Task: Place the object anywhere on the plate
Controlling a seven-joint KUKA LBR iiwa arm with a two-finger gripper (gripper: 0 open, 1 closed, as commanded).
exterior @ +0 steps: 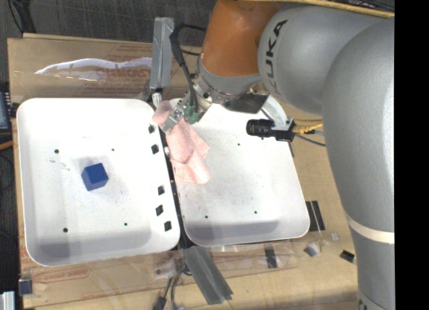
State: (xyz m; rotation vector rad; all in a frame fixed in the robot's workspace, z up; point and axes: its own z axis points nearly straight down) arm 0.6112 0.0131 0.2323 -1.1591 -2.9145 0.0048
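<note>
The gripper hung over the right bin's left edge, its jaws pinching a pink cloth. This looked like the carrying step; no plate could be made out, so the next move called for finding one.

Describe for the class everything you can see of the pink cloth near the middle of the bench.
The pink cloth is a soft, crumpled piece of pale pink fabric with folds and a ragged lower edge. It hangs and drapes downward from just under the gripper, its top bunched there, its lower part spread over the left edge of the right bin, beside the seam between the two bins. Whether it is actually gripped cannot be told from this view.
</note>
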